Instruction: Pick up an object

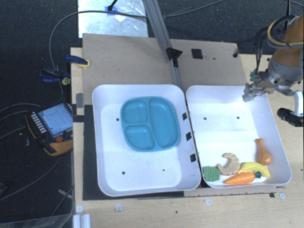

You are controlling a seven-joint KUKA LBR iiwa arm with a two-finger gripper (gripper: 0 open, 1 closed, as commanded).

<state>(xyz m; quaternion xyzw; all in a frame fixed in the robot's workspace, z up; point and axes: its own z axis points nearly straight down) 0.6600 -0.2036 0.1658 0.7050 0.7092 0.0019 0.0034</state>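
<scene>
Toy foods lie in the near right corner of the right bin (223,122): a green broccoli piece (211,173), a tan croissant (230,163), a yellow banana (255,168), an orange carrot (240,178) and a brown drumstick (262,151). My gripper (250,93) hangs over the far right part of that bin, well away from the foods. Nothing shows between its fingers.
The left bin (107,175) holds a blue divided plate (149,123). A slanted metal pole (159,20) crosses the back of the bench. Clamps (71,68) and a handheld device (52,125) lie off the bench at left.
</scene>
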